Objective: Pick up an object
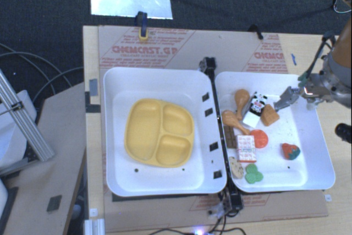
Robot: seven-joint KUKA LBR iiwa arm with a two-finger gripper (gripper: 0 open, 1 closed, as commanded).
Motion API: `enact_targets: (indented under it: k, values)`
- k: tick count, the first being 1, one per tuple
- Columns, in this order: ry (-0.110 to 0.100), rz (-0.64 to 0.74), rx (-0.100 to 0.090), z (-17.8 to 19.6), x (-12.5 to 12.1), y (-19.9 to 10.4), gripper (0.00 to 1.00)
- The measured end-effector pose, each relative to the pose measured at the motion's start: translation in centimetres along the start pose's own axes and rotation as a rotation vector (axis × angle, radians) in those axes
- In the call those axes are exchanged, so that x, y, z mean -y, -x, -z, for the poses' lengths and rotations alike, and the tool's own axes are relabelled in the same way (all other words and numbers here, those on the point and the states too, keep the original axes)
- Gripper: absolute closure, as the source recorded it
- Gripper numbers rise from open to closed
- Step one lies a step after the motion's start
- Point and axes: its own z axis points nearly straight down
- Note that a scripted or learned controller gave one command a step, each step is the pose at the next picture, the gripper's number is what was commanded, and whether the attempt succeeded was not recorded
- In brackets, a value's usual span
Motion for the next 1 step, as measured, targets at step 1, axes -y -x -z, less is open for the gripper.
enact_targets:
  k: [1]
  values:
    - [-0.010,-0.001,-0.004,-7.25,5.59,-3.48,0.00]
